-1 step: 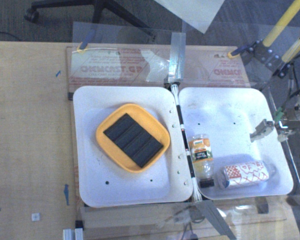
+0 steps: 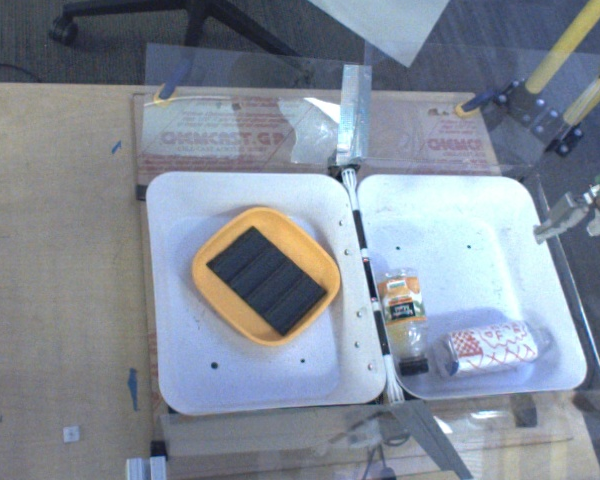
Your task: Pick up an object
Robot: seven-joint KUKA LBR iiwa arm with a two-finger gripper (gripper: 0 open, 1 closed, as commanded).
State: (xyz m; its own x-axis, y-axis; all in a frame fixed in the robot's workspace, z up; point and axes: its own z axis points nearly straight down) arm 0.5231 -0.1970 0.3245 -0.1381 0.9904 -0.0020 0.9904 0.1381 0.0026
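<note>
You are looking at what seems to be the gripper (image 2: pixel 578 211), a pale grey piece poking in at the right edge of the camera view, just outside the right bin's (image 2: pixel 458 200) far right rim. It is small and partly cut off by the edge, so you cannot tell whether it is wide, narrow or holding anything. Nothing is showing in its grasp.

The things you could be picking are all lying away from it, toward the near side and to the camera view's left. Closest to the gripper, a clear bottle with a red and white patterned label (image 2: pixel 490 348) is lying on its side in the right bin's near corner, nearer the camera than the gripper. Just beyond it from the gripper, a small bottle with an orange label (image 2: pixel 402 308) is lying lengthwise against the divider between the two bins, its dark cap pointing toward the camera. The two bottles are sitting near each other but apart.

Farthest from the gripper, across the divider, a yellow dish (image 2: pixel 212 293) is resting in the middle of the left bin (image 2: pixel 170 358), turned cornerwise, and a black ribbed pad (image 2: pixel 267 280) is lying inside it.
</note>
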